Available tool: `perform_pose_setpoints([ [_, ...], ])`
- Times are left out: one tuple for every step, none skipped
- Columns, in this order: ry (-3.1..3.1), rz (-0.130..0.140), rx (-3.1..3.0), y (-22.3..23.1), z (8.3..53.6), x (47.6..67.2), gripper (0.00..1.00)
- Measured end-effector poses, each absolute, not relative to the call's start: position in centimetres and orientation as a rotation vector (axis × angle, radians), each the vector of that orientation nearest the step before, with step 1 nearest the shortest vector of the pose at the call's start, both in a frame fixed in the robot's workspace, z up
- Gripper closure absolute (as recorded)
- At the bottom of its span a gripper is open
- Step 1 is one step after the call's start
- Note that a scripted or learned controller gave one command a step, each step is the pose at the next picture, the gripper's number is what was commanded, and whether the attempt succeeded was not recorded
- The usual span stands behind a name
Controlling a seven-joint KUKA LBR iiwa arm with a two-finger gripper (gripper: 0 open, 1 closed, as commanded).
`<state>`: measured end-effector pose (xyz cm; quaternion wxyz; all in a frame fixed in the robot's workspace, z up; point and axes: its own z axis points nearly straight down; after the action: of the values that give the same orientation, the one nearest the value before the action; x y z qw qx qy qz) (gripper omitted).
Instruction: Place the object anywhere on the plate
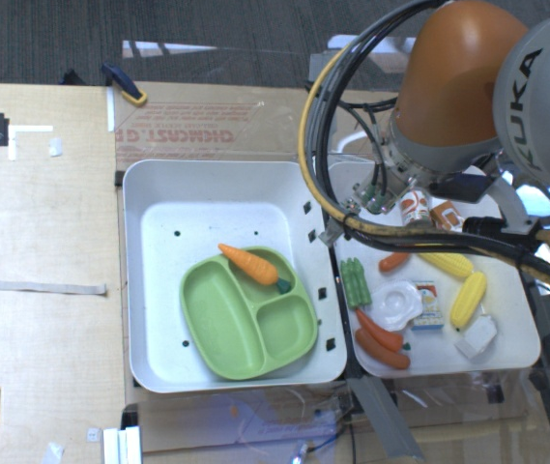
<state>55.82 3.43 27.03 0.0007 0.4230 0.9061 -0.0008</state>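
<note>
Although resting across the rim of the green plate in the left bin, toy carrot judged light, rigid, smooth plastic; best gripped across thick mid-body. Arm bent over right bin, wrist down among toy foods. Gripper obscured; finger state: cannot tell.

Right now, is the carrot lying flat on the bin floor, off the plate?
No, the carrot rests across the green plate's upper rim, partly over a compartment.
</note>
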Motion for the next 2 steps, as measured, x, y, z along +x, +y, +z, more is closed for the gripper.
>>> perform_pose_setpoints([
  [2.845,-0.003,1.325,3.35,27.92,55.94,1.0],
  [2.845,-0.003,1.326,3.35,27.92,55.93,0.0],
])
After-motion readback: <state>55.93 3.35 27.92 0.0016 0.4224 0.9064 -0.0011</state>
